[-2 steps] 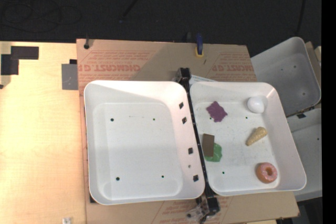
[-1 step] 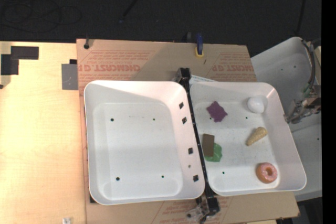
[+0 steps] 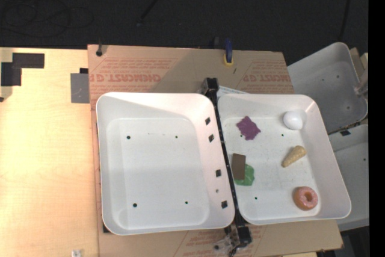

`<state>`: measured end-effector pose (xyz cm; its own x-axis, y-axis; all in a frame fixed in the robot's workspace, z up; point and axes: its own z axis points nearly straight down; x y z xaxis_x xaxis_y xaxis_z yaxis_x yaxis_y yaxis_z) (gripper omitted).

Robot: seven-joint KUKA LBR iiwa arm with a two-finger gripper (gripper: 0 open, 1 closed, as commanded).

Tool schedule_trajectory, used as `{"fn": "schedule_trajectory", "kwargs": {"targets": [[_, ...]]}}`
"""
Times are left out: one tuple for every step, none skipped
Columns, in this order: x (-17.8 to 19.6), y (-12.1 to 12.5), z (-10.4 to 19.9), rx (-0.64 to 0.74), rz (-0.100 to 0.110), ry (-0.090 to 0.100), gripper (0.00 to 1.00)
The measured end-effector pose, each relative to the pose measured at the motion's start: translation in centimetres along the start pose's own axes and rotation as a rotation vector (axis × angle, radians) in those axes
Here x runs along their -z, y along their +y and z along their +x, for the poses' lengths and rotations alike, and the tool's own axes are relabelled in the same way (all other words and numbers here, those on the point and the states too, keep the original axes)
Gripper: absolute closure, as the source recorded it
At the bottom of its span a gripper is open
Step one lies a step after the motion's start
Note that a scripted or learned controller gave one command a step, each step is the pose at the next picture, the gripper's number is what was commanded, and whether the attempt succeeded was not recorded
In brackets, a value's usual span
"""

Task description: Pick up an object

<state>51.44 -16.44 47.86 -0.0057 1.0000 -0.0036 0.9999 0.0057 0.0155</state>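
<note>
The right bin (image 3: 337,180) holds several small objects. A purple crumpled piece (image 3: 248,127) lies near its upper left. A white ball (image 3: 293,120) rests toward the back right corner. A tan cone (image 3: 293,156) lies in the middle right. A pink ring-shaped doughnut (image 3: 305,198) sits near the front right. A brown block (image 3: 239,165) leans over a green lump (image 3: 245,176) beside the left wall.
The left bin (image 3: 108,129) stands beside the right one, joined by black clips (image 3: 211,138) along the shared walls. Both rest on a cardboard sheet (image 3: 156,72) on a light wooden bench (image 3: 42,159). A grey-white plate (image 3: 337,78) sits at the right.
</note>
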Motion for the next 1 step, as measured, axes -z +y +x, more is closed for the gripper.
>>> {"fn": "schedule_trajectory", "kwargs": {"targets": [[-16.59,-4.49,-3.24,-0.01,0.034,0.009,1.0]]}}
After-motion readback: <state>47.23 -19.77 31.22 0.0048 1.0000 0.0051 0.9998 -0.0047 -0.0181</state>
